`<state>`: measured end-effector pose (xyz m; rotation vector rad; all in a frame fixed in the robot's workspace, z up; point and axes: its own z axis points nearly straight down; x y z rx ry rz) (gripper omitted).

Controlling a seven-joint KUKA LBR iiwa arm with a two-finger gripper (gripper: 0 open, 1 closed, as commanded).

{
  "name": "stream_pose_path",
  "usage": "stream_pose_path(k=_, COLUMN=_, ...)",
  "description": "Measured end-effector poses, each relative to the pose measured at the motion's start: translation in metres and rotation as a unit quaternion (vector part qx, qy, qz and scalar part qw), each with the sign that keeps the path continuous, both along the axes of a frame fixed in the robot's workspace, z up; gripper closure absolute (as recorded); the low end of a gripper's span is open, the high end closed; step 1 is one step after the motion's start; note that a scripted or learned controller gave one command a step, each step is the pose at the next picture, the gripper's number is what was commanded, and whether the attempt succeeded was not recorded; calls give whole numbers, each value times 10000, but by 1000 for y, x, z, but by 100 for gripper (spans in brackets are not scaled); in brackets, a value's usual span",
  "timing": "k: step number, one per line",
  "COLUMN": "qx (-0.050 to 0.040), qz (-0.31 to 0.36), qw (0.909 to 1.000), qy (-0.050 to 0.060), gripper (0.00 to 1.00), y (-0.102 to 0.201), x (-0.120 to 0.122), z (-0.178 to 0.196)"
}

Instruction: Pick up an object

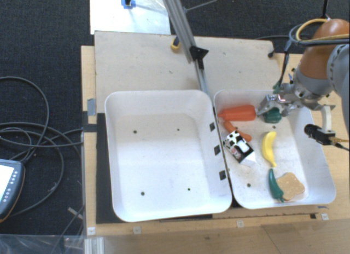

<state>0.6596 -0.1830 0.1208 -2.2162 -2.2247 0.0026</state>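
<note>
The pincer point(272, 107) hangs low over the far end of the right bin point(322, 184). It sits right on top of a small dark green thing point(272, 116). The metal fingers seem to be down around it, but they are too small and blurry to read. I cannot tell if the pincer is squeezing the green thing or is just loose above it. So I cannot say it holds anything yet.

The job is to pick up one thing. It does not look done. The green thing looks like it is down in the bin, not up in the air. What is left, I think, is to squeeze tight and lift.

Just beside the pincer, on the side toward the left bin, lies an orange carrot point(238, 113). A bit nearer the front of the bench than the pincer lies a yellow banana point(268, 147). Next to the banana, toward the left bin, is a black and white toy point(239, 146), maybe a cow. Farthest from the pincer, at the front of the right bin, lie a green pepper point(274, 184) and a tan slice of bread point(290, 186), touching each other.

The left bin point(117, 192) is well apart from the pincer.
</note>
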Motion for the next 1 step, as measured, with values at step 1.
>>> stream_pose_path(k=1, qx=-6, qz=-4, qw=10000, qy=-25, gripper=0, y=-1, x=1, z=-6)
